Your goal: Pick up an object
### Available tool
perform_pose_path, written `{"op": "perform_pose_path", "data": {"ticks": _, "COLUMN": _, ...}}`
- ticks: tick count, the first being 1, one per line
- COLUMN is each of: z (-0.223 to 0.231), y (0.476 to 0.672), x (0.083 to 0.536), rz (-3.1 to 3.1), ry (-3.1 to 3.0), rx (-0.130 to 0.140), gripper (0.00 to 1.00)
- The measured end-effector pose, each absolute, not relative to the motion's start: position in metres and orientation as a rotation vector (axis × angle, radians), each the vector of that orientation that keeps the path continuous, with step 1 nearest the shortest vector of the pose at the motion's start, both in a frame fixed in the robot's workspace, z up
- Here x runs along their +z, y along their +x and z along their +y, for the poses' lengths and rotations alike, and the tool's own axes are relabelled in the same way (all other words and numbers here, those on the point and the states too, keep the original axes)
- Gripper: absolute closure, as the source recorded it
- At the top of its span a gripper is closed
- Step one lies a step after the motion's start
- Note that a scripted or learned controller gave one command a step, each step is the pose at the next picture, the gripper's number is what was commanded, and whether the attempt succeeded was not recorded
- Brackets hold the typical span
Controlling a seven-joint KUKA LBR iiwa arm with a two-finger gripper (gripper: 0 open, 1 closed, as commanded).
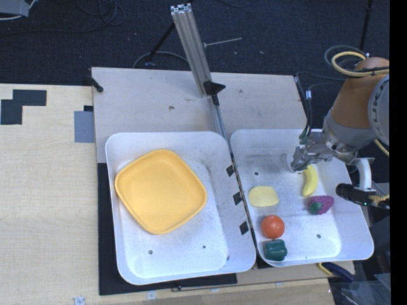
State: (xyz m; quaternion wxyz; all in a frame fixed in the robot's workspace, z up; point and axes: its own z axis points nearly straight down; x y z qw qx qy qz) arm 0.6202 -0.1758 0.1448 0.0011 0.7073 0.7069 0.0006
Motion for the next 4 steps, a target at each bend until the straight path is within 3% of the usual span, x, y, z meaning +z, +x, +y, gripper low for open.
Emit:
{"op": "perform_pose_path", "data": {"ticks": 1, "z": -0.17, "y": 0.615, "x": 0.202, "rz": 2.219, "ry": 2.22, "rx": 0.003, "gripper": 1.0}}
{"op": "perform_pose_path", "data": {"ticks": 2, "z": -0.171, "y": 0.615, "x": 0.224, "rz": 2.22, "ry": 2.222, "rx": 0.001, "gripper": 1.0}}
{"op": "perform_pose_path", "data": {"ticks": 4, "z": -0.068, "y": 0.573, "x": 0.211, "rz": 2.224, "ry": 2.22, "rx": 0.0, "gripper": 1.0}}
